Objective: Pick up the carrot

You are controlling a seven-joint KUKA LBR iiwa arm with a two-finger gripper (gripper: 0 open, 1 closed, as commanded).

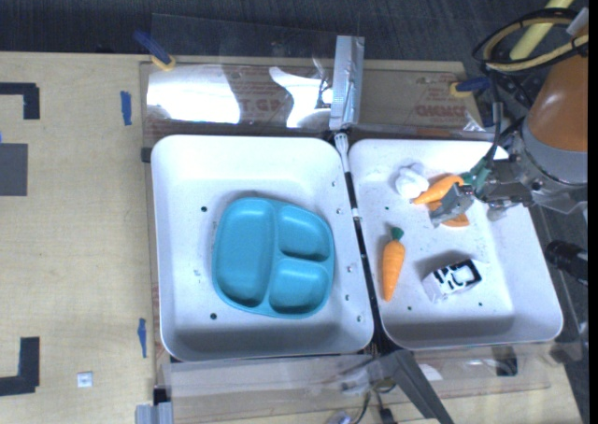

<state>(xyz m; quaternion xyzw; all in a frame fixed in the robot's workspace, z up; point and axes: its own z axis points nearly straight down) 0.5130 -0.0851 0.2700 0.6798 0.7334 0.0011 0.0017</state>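
Note:
The carrot, orange with a small green top, lies upright along the left side of the right bin, close to the divider. My gripper hovers over the upper middle of that bin, up and to the right of the carrot and apart from it. An orange toy piece sits right at the gripper's tip, and I cannot make out whether it is held.
A white lump lies beside the orange piece. A white-and-black object rests to the right of the carrot. The left bin holds a blue divided plate. Cables and the arm crowd the right edge.

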